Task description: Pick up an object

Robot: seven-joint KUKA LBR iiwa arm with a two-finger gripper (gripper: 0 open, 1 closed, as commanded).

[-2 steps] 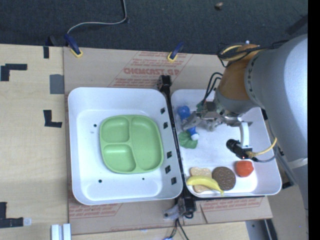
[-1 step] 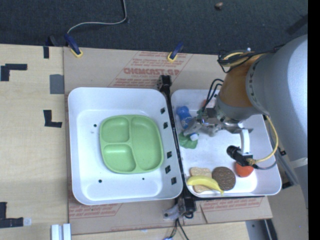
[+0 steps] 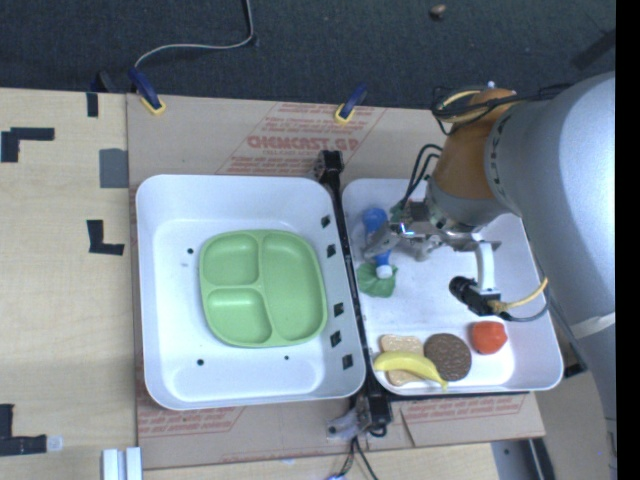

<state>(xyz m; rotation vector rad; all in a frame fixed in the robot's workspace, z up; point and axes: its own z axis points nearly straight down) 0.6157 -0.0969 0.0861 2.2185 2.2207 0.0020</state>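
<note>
1. Tabletop [image 3: 60, 268]: I log pale wood-grain board with black tape marks on its left part, and a brown cardboard sheet [image 3: 290, 138] with red print lying under the bins.
2. Left bin [image 3: 165, 228]: shallow, white, smooth plastic with rounded corners. It holds a light green divided plate [image 3: 263, 286], rounded-square and matte, with three compartments.
3. Right bin [image 3: 530, 353]: same white plastic, touching the left bin along a dark centre seam with black clips.
4. Arm [image 3: 570, 178]: broad, smooth grey casing with an orange band above the wrist, entering from the right over the right bin.
5. Tool [image 3: 385, 238]: low in the right bin's upper-left part, metal-and-black hardware. I cannot tell whether it is wide, narrow or holding anything.
6. Blue object [image 3: 374, 219]: small, rounded, glossy, lying at the tool's tip, touching or just beside it; I cannot tell which.
7. Green object [image 3: 378, 283]: soft-edged lump with a small blue-and-white cap-like piece on top, just below the tool, near the bin's left wall.
8. Banana [image 3: 410, 370]: yellow, curved, smooth, at the right bin's front-left corner, well apart from the tool.
9. Tan slice [image 3: 400, 346]: flat, bread-like, just behind the banana.
10. Brown disc [image 3: 447, 356]: round, speckled, cookie-like, touching the banana's right end.
11. Red-orange object [image 3: 488, 337]: small, rounded, tomato-like, right of the disc.
</note>
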